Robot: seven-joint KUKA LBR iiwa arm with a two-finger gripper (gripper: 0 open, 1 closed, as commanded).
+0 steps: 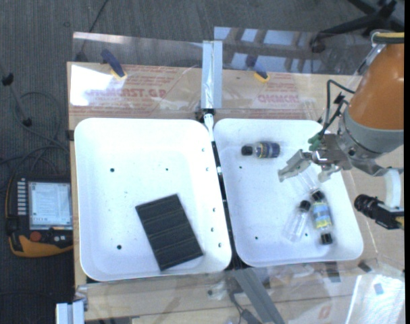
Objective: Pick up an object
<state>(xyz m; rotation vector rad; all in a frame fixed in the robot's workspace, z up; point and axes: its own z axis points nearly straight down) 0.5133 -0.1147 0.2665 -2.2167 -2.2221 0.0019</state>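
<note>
The gripper is seen over the right bin, fingers spread wide with nothing between them. A small bottle lies just left of it, two more bottles below; a dark ridged pad sits in the left bin.

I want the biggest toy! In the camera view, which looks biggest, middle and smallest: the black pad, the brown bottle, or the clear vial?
1. black pad, by far the largest
2. brown bottle
3. clear vial; close to the bottle, so unsure
</note>
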